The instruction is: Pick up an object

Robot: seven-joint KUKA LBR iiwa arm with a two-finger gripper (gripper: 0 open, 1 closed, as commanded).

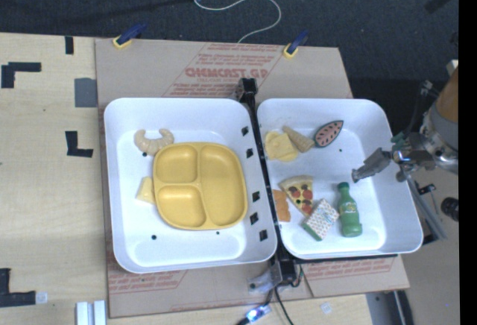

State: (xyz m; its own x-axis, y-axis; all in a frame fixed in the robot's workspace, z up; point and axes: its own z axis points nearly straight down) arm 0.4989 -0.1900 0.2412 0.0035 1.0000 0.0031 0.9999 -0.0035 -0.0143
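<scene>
From above, the tool (370, 165) hangs over the right edge of the right bin (373, 116), and whether it is open or shut cannot be told; nothing shows in its grip. In that bin lie a green bottle (348, 209), a pizza slice (299, 194), a patterned packet (321, 219) and a leaf-shaped toy (327, 133). The left bin (123, 167) holds a yellow divided plate (200, 185) with a croissant (151, 139) just beside it.
</scene>
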